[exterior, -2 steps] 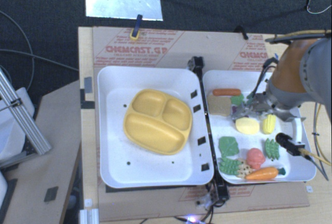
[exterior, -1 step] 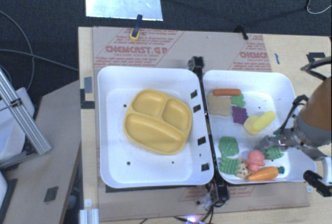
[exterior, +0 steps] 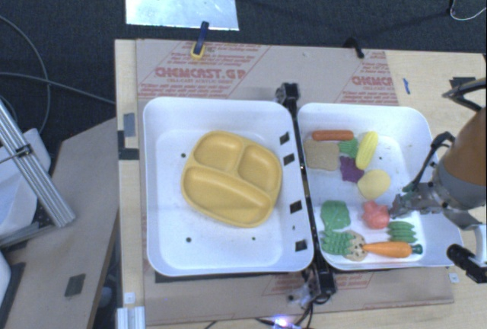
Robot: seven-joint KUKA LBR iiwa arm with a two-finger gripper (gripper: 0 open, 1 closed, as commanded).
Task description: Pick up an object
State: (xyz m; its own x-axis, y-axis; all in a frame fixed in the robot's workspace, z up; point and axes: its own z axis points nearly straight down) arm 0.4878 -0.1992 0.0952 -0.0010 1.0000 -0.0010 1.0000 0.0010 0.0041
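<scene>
Hovering end effector beside pink toy

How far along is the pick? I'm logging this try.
Done: the gripper has reached into the right bin, low beside the pink toy. In hand: nothing visibly between its fingers. Left: grasp and lift; the pink toy, carrot and other play food lie in the bin.
</scene>
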